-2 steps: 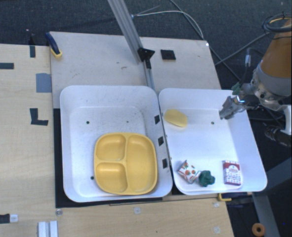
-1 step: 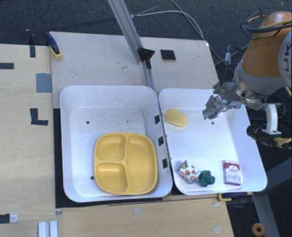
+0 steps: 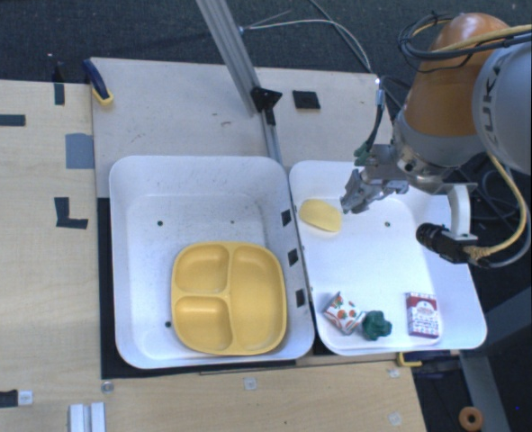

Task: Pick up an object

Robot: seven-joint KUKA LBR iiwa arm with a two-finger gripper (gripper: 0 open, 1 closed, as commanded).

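Observation:
In the right bin lie a pale yellow rounded object at the far left, a small red and white packet, a dark green lump beside it, and a red box near the front right. My gripper hangs over the right bin's far part, just right of the yellow object and close to it. Nothing is seen between its fingers.
The left bin holds a yellow divided plate in its front half. A slanted metal pole rises behind the bins. A black hose end sticks out from the arm over the right bin.

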